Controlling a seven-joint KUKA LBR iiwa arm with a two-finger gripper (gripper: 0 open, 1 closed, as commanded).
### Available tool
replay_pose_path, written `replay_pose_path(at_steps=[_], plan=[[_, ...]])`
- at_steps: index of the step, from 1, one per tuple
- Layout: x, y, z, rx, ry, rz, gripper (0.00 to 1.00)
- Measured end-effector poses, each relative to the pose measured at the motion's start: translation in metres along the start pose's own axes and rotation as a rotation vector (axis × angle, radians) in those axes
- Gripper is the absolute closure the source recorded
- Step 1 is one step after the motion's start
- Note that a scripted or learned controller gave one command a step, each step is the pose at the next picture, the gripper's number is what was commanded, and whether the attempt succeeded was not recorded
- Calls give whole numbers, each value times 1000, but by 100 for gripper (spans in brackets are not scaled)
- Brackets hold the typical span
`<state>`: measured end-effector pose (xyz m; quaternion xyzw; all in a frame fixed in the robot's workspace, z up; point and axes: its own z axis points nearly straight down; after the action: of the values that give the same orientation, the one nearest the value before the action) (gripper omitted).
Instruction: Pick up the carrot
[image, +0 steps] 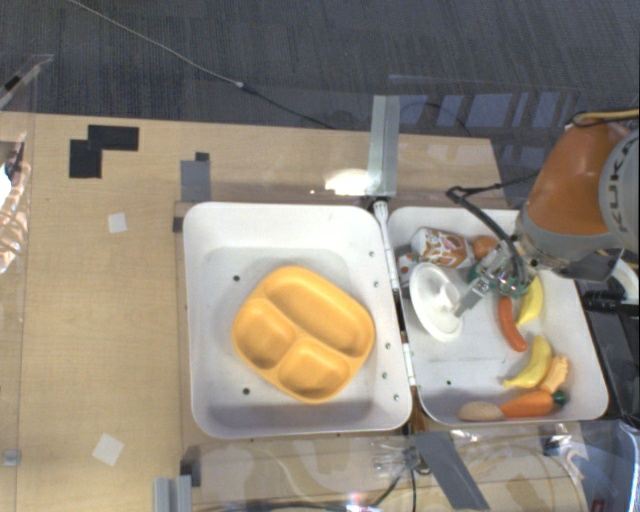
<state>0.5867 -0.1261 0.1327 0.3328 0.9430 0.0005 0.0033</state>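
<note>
The carrot (526, 404), orange with a small green top at its right end, lies flat along the near wall of the right bin (590, 400). My gripper (470, 297) hangs further back in the same bin, over the right edge of a white bowl (432, 296), angled toward the lower left. It is well apart from the carrot and nothing shows in its grip. The grey arm with its orange band (570, 190) reaches in from the upper right.
Around the carrot lie a beige oval piece (480, 410), a banana (533, 364) and an orange pastry-like piece (556, 373). A red-orange sausage (511, 325), a second banana (533, 300) and a labelled pouch (441, 246) sit further back. The left bin (200, 300) holds a yellow divided plate (303, 332).
</note>
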Motion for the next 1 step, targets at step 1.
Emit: replay_pose_path(at_steps=[1], plan=[[97,-35,6,0,3,-108,0]])
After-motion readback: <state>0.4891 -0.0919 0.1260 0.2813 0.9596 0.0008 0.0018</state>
